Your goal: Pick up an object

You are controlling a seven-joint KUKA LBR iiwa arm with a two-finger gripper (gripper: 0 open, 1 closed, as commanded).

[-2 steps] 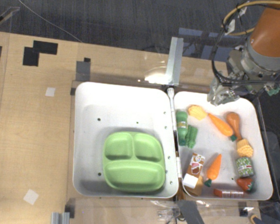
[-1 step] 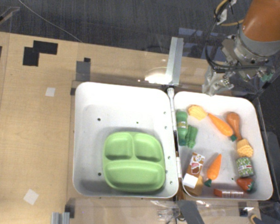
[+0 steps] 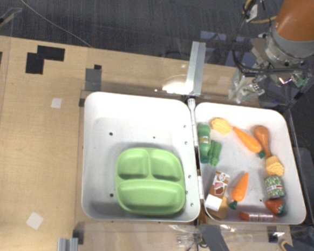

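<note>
- Orange-banded and grey, the arm hangs past the far right corner of the right bin, its tool above the tabletop just outside that bin's far rim; whether the tool is wide or narrow I cannot tell, and nothing is seen in it.
- White-walled, the right bin holds all the small toy food: a corn cob and a long carrot near its far rim, a chicken drumstick just right of them, a green vegetable piece against its left wall.
- Toward the right bin's near rim lie a small carton, a smaller carrot, a green can and a red marker-like stick.
- Left of the right bin, the other bin carries a green divided tray.
- No object is yet picked; any of the toys could serve.
- Risks, as I judge them: the pieces by the near right corner are crowded, so a descent there may nudge neighbours or close on two at once.
- Things hugging the right bin's walls, like the green piece, may leave no room for one side of the tool.
- Round, slick shapes such as the can or drumstick could squirt out of a pinch that lands off-centre.
</note>
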